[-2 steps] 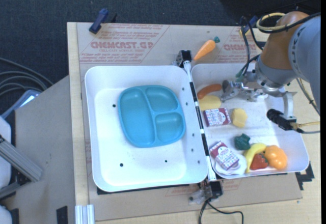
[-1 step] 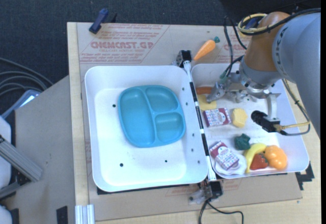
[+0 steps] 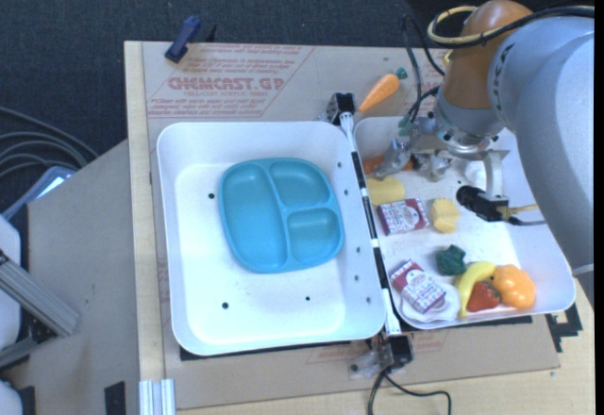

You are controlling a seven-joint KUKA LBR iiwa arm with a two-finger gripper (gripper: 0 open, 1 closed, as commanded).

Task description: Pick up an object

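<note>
jaws [image 3: 412, 158] low in right bin [image 3: 552, 295] | yellow block [image 3: 385, 191] just below-left

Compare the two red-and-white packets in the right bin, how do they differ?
The upper packet lies flat near the bin's middle, roughly square to the divider; the lower packet sits nearer the front edge, turned diagonally. The lower one looks larger and crumpled, resting on something white. Both carry red-and-white print.
</note>
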